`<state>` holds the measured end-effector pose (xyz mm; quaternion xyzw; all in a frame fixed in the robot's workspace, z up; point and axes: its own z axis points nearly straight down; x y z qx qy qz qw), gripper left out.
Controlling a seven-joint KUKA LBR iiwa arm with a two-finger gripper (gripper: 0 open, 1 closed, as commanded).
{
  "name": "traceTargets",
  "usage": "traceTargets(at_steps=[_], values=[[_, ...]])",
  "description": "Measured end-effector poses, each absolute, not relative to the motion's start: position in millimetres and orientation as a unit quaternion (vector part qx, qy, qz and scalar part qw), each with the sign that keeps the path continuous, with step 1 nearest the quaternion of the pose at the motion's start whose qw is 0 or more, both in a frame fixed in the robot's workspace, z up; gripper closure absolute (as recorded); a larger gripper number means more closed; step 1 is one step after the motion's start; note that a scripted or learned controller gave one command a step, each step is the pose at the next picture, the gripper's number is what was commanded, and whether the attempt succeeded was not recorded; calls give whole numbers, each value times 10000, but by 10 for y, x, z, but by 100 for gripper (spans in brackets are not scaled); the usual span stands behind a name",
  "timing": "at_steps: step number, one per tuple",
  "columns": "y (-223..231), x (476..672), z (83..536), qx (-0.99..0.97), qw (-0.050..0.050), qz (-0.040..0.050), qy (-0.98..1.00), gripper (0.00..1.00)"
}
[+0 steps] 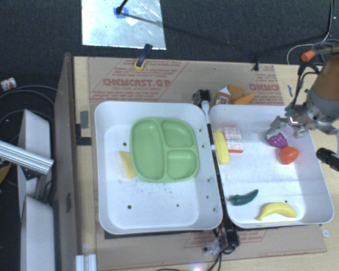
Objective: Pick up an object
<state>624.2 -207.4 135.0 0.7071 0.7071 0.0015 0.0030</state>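
My gripper (286, 131) hangs over the far right part of the right bin (254, 168), open, its two fingers spread to either side. A purple bunch of grapes (278, 140) lies just below and between the fingertips, resting on the bin floor. Right beside it, nearer the front, sits a small orange-red fruit (288, 154). A yellow banana (277, 210) and a dark green pepper (244, 197) lie near the bin's front edge. A yellow corn cob (220, 146) and a white-and-red box (233, 139) lie at the bin's left side.
The left bin (116, 202) holds a green divided plate (163, 150) and a yellow piece (126, 164) beside it. Orange items (237, 96) lie on the cardboard behind the bins. A black clamp (204, 99) sits where the bins meet.
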Motion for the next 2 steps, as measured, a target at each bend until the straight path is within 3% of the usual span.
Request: traceTargets(at_steps=[1, 2], values=[[-2065, 5993, 1426, 7068, 8, 2, 7074, 0], [-2062, 5811, 823, 7071, -4, -2, 7071, 0]])
